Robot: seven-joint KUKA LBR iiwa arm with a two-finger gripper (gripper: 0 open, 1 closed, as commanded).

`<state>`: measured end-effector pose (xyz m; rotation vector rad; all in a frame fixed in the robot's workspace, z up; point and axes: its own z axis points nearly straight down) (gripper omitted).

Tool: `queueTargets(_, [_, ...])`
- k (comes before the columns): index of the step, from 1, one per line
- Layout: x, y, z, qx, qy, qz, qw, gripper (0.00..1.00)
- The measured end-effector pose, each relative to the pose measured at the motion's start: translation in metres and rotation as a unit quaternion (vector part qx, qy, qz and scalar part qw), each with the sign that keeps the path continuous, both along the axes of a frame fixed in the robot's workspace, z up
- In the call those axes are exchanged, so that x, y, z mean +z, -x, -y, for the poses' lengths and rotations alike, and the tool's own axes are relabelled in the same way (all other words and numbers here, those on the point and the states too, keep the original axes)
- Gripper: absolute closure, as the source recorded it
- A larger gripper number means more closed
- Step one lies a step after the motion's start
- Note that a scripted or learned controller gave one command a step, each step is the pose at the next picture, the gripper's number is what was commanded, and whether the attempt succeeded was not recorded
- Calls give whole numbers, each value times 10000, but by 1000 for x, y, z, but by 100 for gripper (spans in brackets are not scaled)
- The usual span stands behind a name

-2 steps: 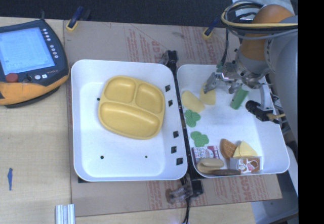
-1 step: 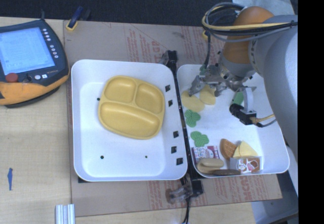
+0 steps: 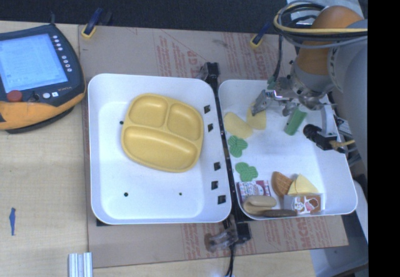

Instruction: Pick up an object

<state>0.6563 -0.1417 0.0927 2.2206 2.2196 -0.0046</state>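
Toy food (image 3: 275, 185) crowds right bin (image 3: 334, 172); yellow tray (image 3: 164, 132) fills left bin (image 3: 106, 144).

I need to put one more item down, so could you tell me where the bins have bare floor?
Left bin: bare strips around the yellow divided plate, widest along the near wall. Right bin: a bare patch mid-floor, between the green cylinder and the toy food crowding the near wall. The far end is crowded by the gripper.

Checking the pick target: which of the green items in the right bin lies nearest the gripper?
The green cylinder, just right of the gripper at the right bin's far end. The two flat green leafy pieces lie farther off, by the divider.
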Motion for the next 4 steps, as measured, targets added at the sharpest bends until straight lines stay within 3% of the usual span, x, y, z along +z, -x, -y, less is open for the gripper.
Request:
queueTargets(1, [-1,15,-34,37,-20,-27,10000,0])
queueTargets(2, [11,13,-32,46,-10,-17,10000,100])
queueTargets(3, [105,78,-72,35,-28,11,10000,100])
queueTargets(4, [99,78,-70,16,-18,-17,10000,0])
